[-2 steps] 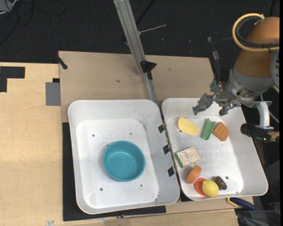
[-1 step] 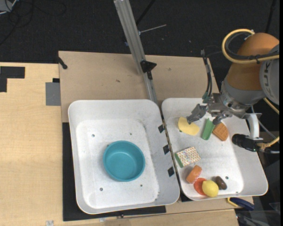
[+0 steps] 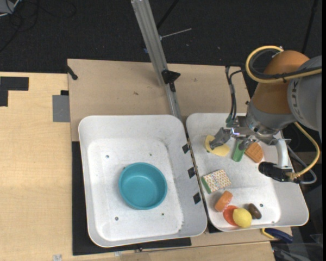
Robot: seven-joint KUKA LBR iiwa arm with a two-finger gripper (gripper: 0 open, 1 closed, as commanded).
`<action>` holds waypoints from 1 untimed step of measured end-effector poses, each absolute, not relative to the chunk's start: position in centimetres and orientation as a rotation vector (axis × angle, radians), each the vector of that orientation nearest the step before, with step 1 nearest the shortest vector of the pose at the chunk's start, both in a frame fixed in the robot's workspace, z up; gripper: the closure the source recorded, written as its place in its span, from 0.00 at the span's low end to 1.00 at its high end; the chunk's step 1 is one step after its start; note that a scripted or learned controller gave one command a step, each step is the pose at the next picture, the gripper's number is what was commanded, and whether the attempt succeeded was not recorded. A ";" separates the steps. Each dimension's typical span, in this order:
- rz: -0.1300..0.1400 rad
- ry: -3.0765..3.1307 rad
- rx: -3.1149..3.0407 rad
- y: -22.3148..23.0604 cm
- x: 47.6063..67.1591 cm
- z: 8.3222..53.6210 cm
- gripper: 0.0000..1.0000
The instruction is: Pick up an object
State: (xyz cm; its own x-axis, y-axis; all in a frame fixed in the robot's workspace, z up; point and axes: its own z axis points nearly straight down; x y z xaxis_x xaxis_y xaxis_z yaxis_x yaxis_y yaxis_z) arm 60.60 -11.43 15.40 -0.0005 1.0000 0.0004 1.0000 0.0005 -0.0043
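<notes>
Now, at the bench: two white bins side by side. Left bin (image 3: 98,140) holds a teal bowl (image 3: 143,185), sitting a little below its centre. Right bin (image 3: 293,208) holds the small clutter.

Arm (image 3: 282,91) reaches in from the right, orange band above the wrist, and is down over the upper part of the right bin. Gripper (image 3: 232,140) hangs low there. One dark finger sits over a pale yellow piece (image 3: 216,147) at the bin's upper left; a green stick-like object (image 3: 238,151) stands just beside it, and an orange-brown ridged block (image 3: 255,153) lies to the right of that. I cannot tell how the claw is set, nor whether anything is between its fingers; the wrist body blocks the view.

Lower in the same bin, well apart from the gripper: a speckled block with a green edge (image 3: 216,180), an orange piece (image 3: 223,200), a red one (image 3: 229,215) touching a yellow lemon-shaped object (image 3: 242,217), and a dark brown object (image 3: 255,210) just beside that.
</notes>
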 end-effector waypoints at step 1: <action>0.004 -2.220 -2.219 -11.5 60.9 11.1 0.00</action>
State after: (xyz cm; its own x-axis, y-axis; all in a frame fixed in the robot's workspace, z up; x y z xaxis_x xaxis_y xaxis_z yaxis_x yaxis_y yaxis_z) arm 60.89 -11.50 11.06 -0.0005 1.0000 0.0005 1.0000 0.0005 -0.0042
